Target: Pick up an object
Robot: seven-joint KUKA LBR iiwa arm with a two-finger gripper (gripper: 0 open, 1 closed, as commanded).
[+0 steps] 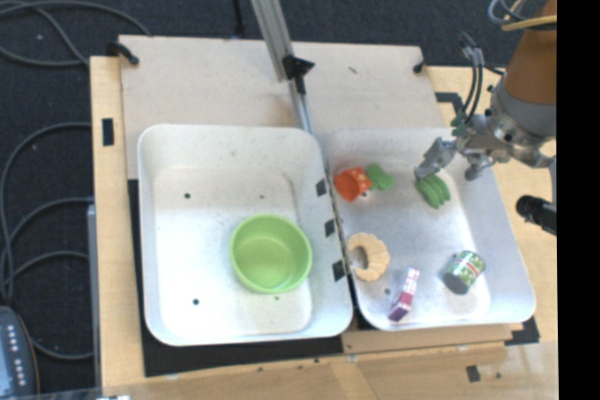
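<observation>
my pincer point(453, 160) spread wide, grasping nothing, poised above right bin point(497, 229) | target green ridged toy point(434, 191) just at its 7 o'clock, lying loose | I judge descent next

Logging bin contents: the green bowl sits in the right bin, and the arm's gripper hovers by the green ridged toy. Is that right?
Not quite. The camera view shows the green bowl in the left bin, not the right. The gripper does hover by the green ridged toy in the right bin.

On the worktop point(216, 80), 2 bins: the left bin point(169, 155) holds a bowl point(271, 253) at 5 o'clock; the right bin point(506, 281) holds a ring point(367, 257) at 7 o'clock.
</observation>
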